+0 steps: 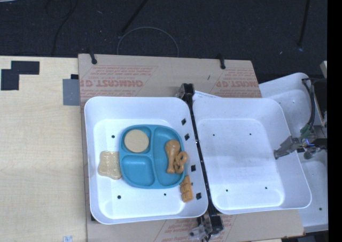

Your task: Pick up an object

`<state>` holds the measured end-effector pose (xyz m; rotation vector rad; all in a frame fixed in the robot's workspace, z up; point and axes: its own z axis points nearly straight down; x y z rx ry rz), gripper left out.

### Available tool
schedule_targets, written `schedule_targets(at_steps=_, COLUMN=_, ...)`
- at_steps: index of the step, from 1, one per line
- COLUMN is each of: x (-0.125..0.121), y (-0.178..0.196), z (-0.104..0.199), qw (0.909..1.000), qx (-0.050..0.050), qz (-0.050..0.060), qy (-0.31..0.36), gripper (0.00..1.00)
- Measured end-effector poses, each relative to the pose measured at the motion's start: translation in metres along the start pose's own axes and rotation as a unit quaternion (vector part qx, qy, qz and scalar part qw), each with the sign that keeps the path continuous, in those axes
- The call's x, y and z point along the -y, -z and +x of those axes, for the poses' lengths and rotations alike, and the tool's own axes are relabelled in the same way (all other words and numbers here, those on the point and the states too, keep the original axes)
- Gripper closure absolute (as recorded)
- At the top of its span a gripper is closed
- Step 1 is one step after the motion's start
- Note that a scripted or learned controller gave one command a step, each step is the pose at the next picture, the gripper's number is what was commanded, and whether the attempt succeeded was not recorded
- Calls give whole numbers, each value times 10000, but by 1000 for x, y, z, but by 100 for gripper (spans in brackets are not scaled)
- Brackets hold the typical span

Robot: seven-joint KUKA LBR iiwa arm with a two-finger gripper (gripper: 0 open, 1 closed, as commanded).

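A blue divided plate (140, 174) lies in the left bin (101, 112). A round tan cookie (135, 140) rests in the plate's upper-left compartment, and a brown twisted pretzel-like piece (175, 156) lies in its right compartment. A pale beige bread-shaped piece (109, 164) sits on the bin floor against the plate's left edge. A small brown chunk (186, 188) lies just off the plate's lower right corner. The gripper (291, 147) hangs at the right rim of the right bin (240, 161), far from all these objects, with nothing seen in it.
A black divider (195, 150) runs between the two bins. Both bins sit on a cardboard sheet (160, 78) over a light wooden bench (37, 150). White structure and cables (312, 107) stand at the far right beside the arm.
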<state>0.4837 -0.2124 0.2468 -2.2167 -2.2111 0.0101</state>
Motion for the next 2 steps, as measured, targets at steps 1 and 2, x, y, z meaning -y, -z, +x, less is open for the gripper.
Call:
schedule_targets(at_steps=1, x=-2, y=5, z=0, qw=10000, qx=16, qz=-54, qy=12, gripper=0)
schedule_targets(at_steps=2, x=-3, y=-38, z=0, qw=10000, qx=0, qz=-26, qy=12, gripper=0)
